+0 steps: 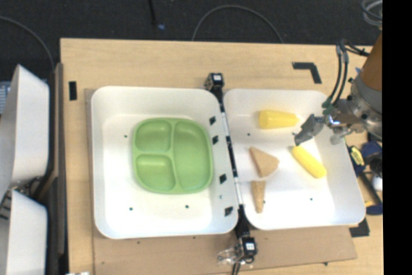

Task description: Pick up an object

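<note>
Gripper [311, 129] hovers over the right bin [335, 212], at three o'clock in the view; whether it is apart or together I cannot tell. Just at its five o'clock lies a yellow block [309, 161], likely light, stiff and a little slick, best taken across its narrow sides. Farther out lie a second yellow piece [277, 119], two tan wedges [263, 162] and a green tray [172, 155] at nine o'clock; no writing is readable.

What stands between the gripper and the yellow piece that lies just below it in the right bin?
Nothing visible does. The gripper is over the right bin, just above the upper end of the slanted yellow piece. The other yellow piece lies to the left, and the tan wedge lower left, both apart from that path.
</note>
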### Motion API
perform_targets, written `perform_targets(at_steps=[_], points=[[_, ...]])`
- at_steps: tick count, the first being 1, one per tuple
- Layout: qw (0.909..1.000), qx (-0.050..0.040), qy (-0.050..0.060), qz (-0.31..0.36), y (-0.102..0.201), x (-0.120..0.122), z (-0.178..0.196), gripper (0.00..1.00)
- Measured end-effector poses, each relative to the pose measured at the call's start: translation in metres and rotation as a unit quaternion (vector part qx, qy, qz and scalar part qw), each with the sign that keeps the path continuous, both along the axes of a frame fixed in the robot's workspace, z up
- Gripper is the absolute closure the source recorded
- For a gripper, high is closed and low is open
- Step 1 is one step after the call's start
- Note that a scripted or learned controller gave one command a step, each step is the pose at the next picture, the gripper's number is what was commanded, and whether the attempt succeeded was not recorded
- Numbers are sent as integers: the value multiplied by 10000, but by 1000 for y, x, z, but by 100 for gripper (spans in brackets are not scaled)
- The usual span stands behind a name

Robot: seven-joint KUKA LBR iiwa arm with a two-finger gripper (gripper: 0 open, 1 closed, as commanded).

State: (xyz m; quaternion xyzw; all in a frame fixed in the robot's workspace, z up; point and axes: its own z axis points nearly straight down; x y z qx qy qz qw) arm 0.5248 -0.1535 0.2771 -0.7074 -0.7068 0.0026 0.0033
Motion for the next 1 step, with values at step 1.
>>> perform_targets(at_steps=[1], points=[[10000,-11,-51,12,0,2,5,0]])
